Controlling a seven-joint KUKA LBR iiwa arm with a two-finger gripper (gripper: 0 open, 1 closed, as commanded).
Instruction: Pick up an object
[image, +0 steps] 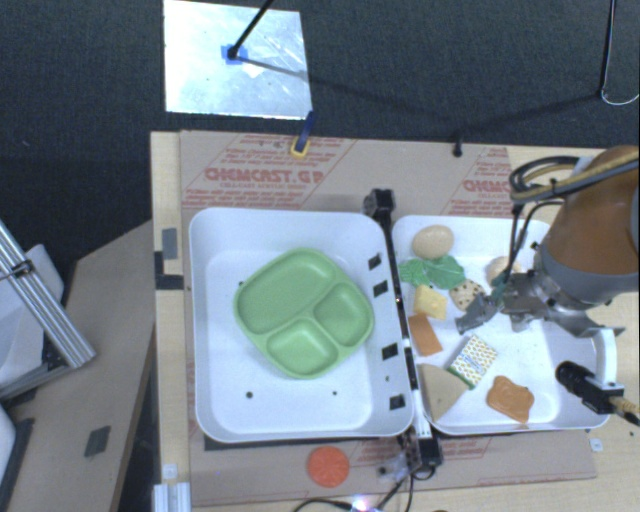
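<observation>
The right bin (560, 420) holds several small items: a tan egg (432, 241), a green leafy piece (433, 271), a yellow cheese block (431, 301), a spotted die (465, 294), an orange slab (424, 335), a checkered sandwich (472, 360), a tan wedge (440, 388) and an orange toast piece (510, 399). My gripper (487, 308) hangs low over the middle of this bin, just right of the die and above the sandwich. The arm's grey body covers the bin's right part. Nothing visibly sits in the gripper.
The left bin (215, 400) carries a green divided plate (303, 313). A black clip strip (392, 300) runs between the bins. An orange disc (328, 464) lies on the bench in front. A foil sheet (240, 60) lies at the back.
</observation>
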